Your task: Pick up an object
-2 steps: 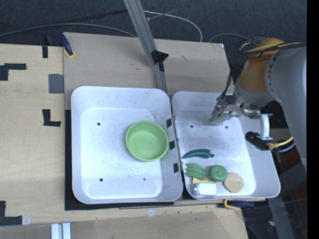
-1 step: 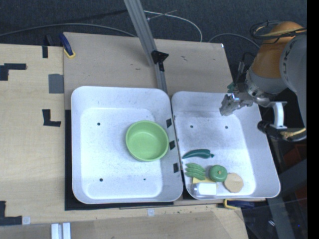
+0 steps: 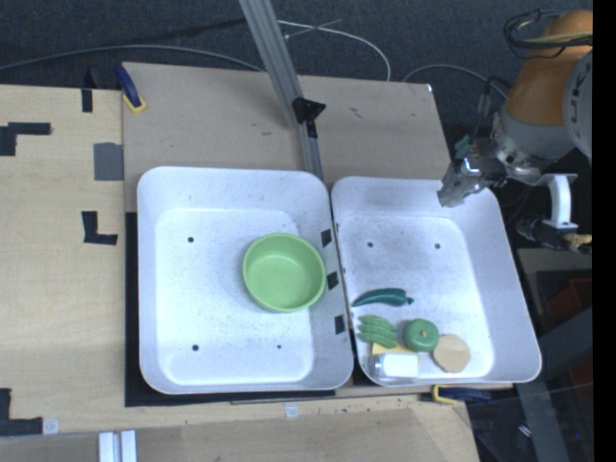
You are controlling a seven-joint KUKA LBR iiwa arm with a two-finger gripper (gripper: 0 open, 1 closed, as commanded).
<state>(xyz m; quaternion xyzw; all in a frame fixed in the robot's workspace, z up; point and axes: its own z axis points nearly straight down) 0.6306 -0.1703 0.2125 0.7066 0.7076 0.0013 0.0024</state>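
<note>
wooden worktop (image 3: 58, 258) with black tape marks, grey metal pole (image 3: 274, 56) slanting over the back, thin white cable (image 3: 337, 37) looping on dark carpet (image 3: 115, 8), blue-yellow clamp (image 3: 129, 89) on the board edge

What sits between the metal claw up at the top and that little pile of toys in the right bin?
In the camera view, only bare white bin floor lies between the gripper and the toys at the bin's near edge.

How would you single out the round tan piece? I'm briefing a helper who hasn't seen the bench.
Find the right bin. Its near end holds a small cluster of items. The tan disc lies at the cluster's right end, beside the round green piece; it is the only beige, flat round thing there.
</note>
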